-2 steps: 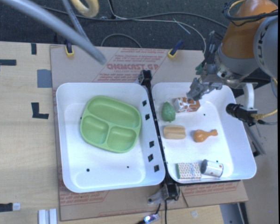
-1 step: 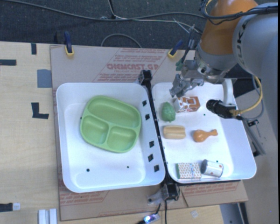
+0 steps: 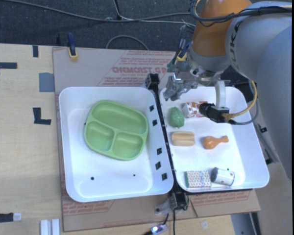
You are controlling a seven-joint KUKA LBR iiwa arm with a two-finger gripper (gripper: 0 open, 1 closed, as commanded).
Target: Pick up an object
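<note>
Arm: the grey KUKA arm (image 3: 257, 28) reaches in from the right, its orange band (image 3: 218, 18) above the wrist, bent over the far part of the right bin.
Gripper: the gripper (image 3: 175, 93) hangs over the far-left corner of the right bin, just above the green lumpy item; its metal parts are small and blurred here, so I cannot tell how far it is open, and nothing can be seen in its grasp.
Right bin: the right bin (image 3: 245, 170) is white and shallow and holds 6 small things.
Green lumpy item: the green lumpy item (image 3: 176, 117) lies near the bin's left wall, directly below the gripper.
Tan roll: a tan roll-shaped piece (image 3: 183, 138) lies just in front of the green item, apart from it.
Orange piece: an orange drumstick-shaped piece (image 3: 214, 141) lies to the right of the tan roll, not touching it.
Red-and-white packet: a small red-and-white packet (image 3: 192, 108) sits right of the green item, partly behind a black fitting on the arm's cable.
Patterned box: a flat patterned box (image 3: 198, 179) lies at the near edge of the bin.
Can: a silver can (image 3: 222, 176) lies on its side just beside the box, to its right.
Left bin: the left bin (image 3: 73, 131) holds 1 green divided plate (image 3: 116, 129) with 3 compartments, lying flat.
Bench: both bins rest on a cardboard sheet (image 3: 122, 70) on the bench.
</note>
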